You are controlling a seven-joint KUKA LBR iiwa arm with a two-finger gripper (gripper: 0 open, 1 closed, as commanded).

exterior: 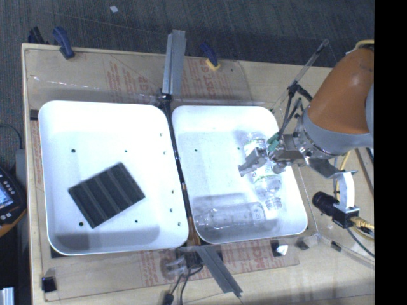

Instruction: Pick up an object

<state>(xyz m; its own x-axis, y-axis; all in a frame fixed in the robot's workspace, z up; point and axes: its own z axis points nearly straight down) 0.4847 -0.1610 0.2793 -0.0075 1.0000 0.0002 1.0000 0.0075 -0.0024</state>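
Note:
My gripper (pixel 254 157) reaches in from the right, low over the right part of the right bin (pixel 210 132). Just below and to the right of it lies a small clear plastic bottle (pixel 269 189), hard to make out against the white floor. A larger clear bottle (pixel 229 216) lies on its side along the bin's front wall. More clear plastic (pixel 254 138) glints just behind the gripper. A black ribbed pad (pixel 106 194) lies flat in the left bin (pixel 95 116).
The arm's orange band (pixel 346 94) and cables hang over the right bin's right rim. A grey metal bar (pixel 173 62) stands behind the bins where they meet. Blue clamps (pixel 63 43) grip the bench's back edge.

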